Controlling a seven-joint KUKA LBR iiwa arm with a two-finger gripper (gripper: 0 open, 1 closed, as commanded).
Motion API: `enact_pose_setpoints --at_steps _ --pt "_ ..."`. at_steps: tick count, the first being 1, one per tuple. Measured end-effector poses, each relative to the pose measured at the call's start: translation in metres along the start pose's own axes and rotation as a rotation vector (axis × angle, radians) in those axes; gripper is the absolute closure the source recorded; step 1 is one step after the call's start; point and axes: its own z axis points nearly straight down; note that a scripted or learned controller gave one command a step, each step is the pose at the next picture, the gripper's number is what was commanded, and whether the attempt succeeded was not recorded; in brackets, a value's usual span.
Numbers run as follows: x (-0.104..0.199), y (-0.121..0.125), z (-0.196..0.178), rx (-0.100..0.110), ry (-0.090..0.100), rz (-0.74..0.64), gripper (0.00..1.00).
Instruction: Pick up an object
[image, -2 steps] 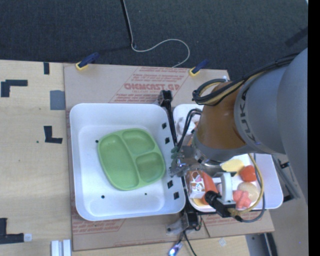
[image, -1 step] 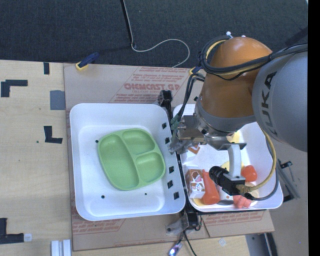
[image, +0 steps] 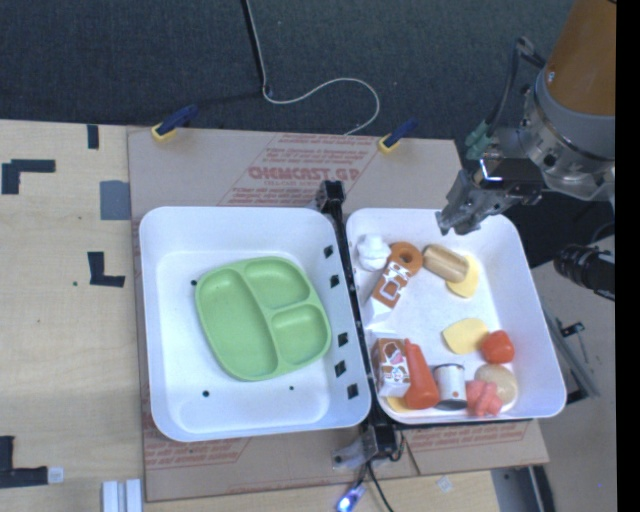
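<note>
My gripper hangs over the back edge of the right bin, its dark fingers pointing down with nothing between them. Just below and left of it lie a tan bread roll on a pale yellow slice, a brown doughnut, a small orange-and-white carton and a white piece. Nearer the front are a yellow wedge, a red tomato, a red bottle, a printed packet, a small can and pink items.
The left bin holds a green divided plate. Both bins rest on a cardboard sheet clamped at the back by yellow-and-blue clips. A white cable loops across the dark floor behind.
</note>
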Motion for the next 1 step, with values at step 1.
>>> enact_pose_setpoints --at_steps 1 --pt "0.0449 -0.0077 -0.0258 0.015 0.0 -0.006 1.0"
